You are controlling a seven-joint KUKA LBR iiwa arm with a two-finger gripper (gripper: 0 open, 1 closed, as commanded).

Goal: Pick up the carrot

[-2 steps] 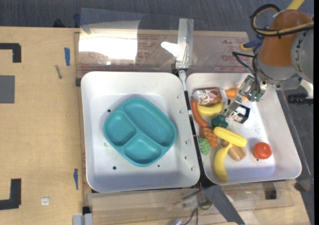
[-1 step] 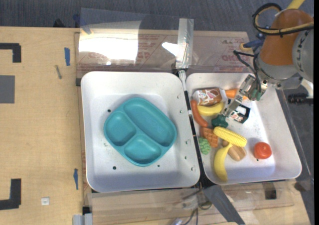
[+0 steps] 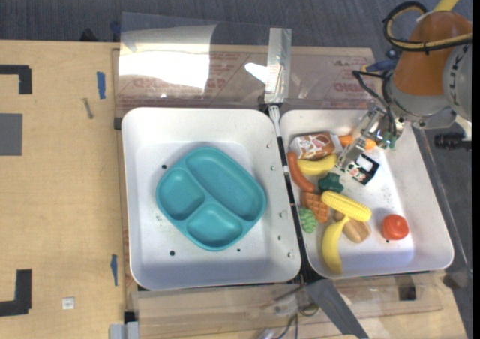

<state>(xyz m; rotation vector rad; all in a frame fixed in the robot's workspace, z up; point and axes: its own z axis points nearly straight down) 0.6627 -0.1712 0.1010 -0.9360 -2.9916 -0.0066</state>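
The carrot (image 3: pixel 299 175), a long orange piece, lies along the left wall of the right bin (image 3: pixel 420 180), partly under a small yellow piece (image 3: pixel 318 165). My gripper (image 3: pixel 357 156) hangs low over the upper middle of that bin, to the right of the carrot and apart from it. Right below it sits a black and white card-like item (image 3: pixel 364 171). A small orange bit (image 3: pixel 345 139) shows just left of the wrist. I see nothing held.
Toy food crowds the right bin: a brown packet (image 3: pixel 313 145), corn cob (image 3: pixel 346 205), banana (image 3: pixel 332 244), red tomato (image 3: pixel 395 226), a tan piece (image 3: pixel 357 231), a green piece (image 3: pixel 307 219). The left bin (image 3: pixel 142 142) holds a teal divided plate (image 3: pixel 211 196).
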